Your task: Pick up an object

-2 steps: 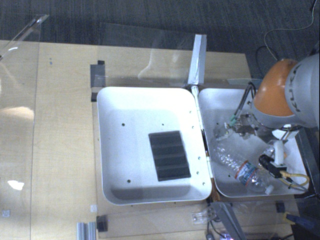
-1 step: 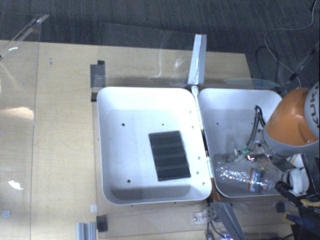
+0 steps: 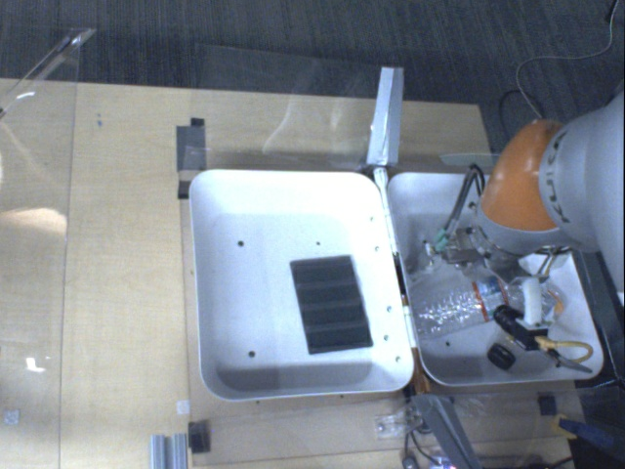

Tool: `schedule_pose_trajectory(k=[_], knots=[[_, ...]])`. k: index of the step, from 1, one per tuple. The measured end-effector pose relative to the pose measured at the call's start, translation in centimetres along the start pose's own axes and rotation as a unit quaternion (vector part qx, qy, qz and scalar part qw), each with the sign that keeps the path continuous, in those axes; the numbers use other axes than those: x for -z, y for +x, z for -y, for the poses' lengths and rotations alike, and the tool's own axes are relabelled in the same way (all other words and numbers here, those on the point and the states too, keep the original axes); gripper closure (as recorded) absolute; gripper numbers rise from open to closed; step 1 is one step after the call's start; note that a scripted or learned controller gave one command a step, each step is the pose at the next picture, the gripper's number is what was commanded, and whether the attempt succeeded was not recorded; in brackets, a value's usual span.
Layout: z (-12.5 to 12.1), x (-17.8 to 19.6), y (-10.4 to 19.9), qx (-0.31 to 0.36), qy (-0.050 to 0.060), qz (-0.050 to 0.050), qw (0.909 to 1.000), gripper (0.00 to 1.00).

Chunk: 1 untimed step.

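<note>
Over by the left wall of the right bin (image 3: 444,355), the pincer (image 3: 451,250) hangs low, probably lining up on the crinkly clear wrapper (image 3: 444,311) just beside it. Can't tell if it's clenched or released.

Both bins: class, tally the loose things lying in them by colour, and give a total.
Black: 1, the ribbed slab
Clear: 1, the crinkled plastic item
Total: 2
</note>
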<state>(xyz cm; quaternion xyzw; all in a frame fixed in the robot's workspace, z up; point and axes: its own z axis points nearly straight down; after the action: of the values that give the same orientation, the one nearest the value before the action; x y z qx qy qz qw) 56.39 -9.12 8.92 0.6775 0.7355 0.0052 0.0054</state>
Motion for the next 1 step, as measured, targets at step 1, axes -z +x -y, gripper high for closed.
schedule_pose_trajectory(k=[1], knots=[[4.79,0.07,-7.31,-0.049,0.002,0.002,0.9988,0.0]])
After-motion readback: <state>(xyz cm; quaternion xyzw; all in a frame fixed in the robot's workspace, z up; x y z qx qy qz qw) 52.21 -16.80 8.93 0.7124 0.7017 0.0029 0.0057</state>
